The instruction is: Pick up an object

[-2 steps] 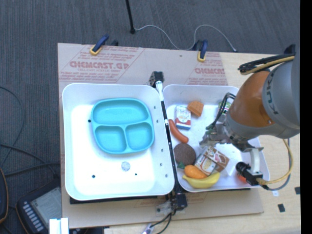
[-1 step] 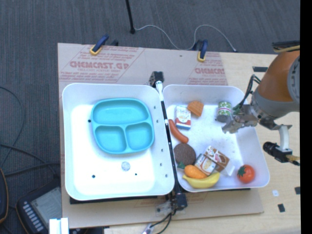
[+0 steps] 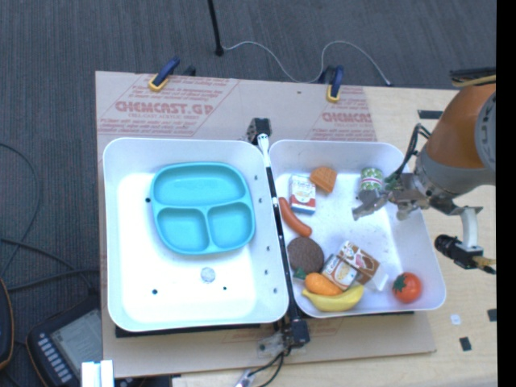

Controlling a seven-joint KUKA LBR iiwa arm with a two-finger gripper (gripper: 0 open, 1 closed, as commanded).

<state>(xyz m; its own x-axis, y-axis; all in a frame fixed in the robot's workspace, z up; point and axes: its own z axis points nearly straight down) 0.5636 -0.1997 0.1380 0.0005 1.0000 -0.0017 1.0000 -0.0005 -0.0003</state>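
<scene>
I see the gripper over the right bin, beside a small green-labelled can; I cannot tell its finger state. Below lie a tomato, banana, carrot and sausage. A blue divided plate occupies the left bin.

Dark grey carpet — tan bench board

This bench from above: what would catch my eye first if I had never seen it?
Probably the bright blue divided tray, sitting alone in the left white bin. Next, the right bin, scattered with toy food: a banana, a tomato, a sausage. Then the grey-and-orange arm, its gripper over that bin beside a small can.
</scene>
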